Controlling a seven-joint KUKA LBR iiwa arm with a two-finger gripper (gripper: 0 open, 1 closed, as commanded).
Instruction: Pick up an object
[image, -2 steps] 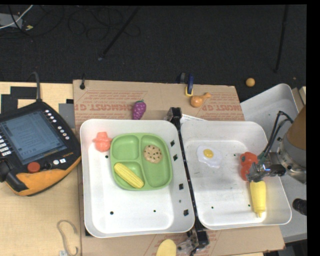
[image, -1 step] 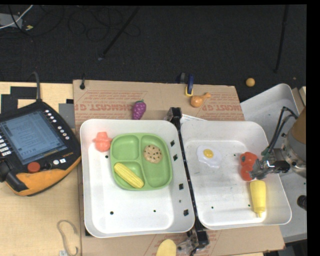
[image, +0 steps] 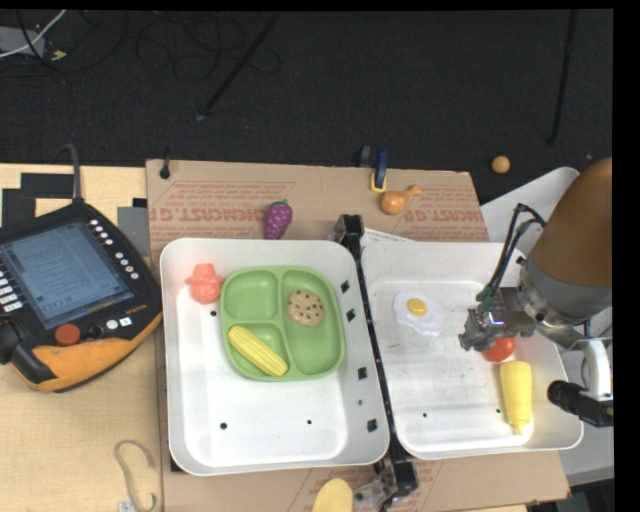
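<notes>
The gripper (image: 487, 333) sits low over the right bin (image: 440, 430), at the right of the frame, directly over a small red object (image: 499, 349) that looks like a toy tomato; whether its jaws are open or shut, and whether they have the red piece between them, I cannot tell, for the dark wrist hardware hides them. The red piece lies right of the bin's centre, just above the yellow mustard bottle (image: 516, 393) and to the right of the fried egg (image: 417, 310). By its look it is light, hard plastic, smooth and rounded, so likely to slip or roll out of a shallow pinch; the best hold would be across its widest part, with the jaws coming straight down. The arm (image: 578, 240) comes in from the right edge, its wrist pointing down and slightly leftward, cables trailing along its upper side. In the left bin (image: 260, 440) a green tray (image: 330, 350) holds a corn cob (image: 258, 351) and a cookie (image: 305, 307), well apart from the gripper.
</notes>
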